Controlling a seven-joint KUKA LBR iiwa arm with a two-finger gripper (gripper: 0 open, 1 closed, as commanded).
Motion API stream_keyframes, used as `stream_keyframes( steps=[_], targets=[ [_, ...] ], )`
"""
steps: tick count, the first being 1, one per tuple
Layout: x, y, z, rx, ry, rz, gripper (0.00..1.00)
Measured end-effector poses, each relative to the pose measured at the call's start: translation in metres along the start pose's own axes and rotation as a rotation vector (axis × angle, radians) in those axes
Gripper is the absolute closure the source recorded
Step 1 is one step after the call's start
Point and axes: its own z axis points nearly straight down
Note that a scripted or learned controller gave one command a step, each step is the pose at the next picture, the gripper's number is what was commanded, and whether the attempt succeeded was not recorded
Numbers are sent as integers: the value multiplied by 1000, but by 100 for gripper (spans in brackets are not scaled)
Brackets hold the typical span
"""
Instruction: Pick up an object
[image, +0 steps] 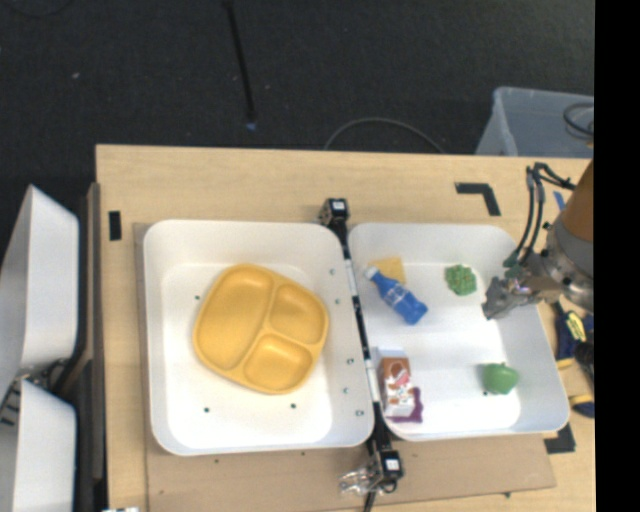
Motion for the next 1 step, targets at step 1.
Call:
stream_keyframes(
  steps=[1],
  targets=[
    [49, 8, 7, 3, 0, 2, 100]
  ],
)
